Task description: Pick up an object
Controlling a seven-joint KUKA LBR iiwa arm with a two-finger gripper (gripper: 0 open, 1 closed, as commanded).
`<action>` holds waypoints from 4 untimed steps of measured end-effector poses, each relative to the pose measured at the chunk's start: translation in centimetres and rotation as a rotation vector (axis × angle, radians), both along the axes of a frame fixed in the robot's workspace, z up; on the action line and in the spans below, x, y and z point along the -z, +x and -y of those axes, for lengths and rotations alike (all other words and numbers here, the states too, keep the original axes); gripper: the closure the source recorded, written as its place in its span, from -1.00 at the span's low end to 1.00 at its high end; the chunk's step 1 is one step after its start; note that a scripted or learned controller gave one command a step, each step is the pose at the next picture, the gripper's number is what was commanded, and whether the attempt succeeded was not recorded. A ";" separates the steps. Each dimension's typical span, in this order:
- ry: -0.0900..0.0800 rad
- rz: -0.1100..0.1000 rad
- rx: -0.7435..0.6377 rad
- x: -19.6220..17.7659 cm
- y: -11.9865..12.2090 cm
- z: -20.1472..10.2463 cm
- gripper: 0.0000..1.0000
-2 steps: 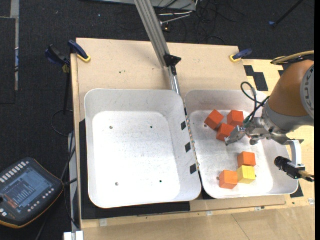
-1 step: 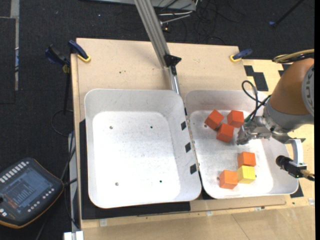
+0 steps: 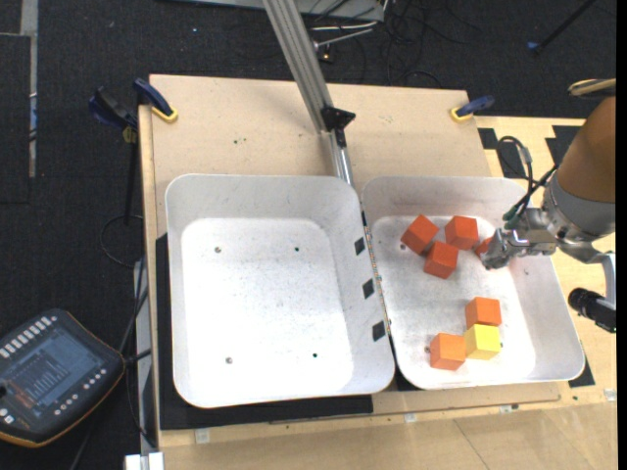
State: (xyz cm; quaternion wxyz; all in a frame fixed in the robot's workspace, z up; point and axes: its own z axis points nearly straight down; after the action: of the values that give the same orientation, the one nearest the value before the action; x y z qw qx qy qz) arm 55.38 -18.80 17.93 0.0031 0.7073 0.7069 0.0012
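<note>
Several orange cubes lie in the right bin (image 3: 549,360). Three form a cluster near its back: one (image 3: 419,233), one (image 3: 461,231) and one (image 3: 441,259). Nearer the front sit another orange cube (image 3: 483,311), a further orange cube (image 3: 448,351) and a yellow cube (image 3: 483,341) touching each other. My gripper (image 3: 497,251) hangs low at the right side of this bin, just right of the back cluster. A small reddish patch (image 3: 481,246) shows at its tip; whether it is a held thing I cannot tell.
The left bin (image 3: 186,262) stands beside the right one, sharing a middle rim. A slanted metal pole (image 3: 304,76) crosses the bench's back. Clamps (image 3: 157,101) (image 3: 470,108) grip the board's far corners. A teach pendant (image 3: 49,375) lies off the bench at lower left.
</note>
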 end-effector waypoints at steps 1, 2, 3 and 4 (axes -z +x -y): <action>0.000 0.003 -0.004 -6.2 0.2 -0.6 1.00; 0.000 0.000 -0.003 -9.4 0.4 -0.6 1.00; 0.004 -0.006 -0.009 -8.4 0.3 -6.7 1.00; 0.004 -0.005 -0.009 -8.1 1.7 -11.9 1.00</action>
State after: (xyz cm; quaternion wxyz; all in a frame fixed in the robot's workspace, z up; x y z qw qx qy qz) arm 57.11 -6.95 26.05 -0.0001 0.7043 0.7099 0.0008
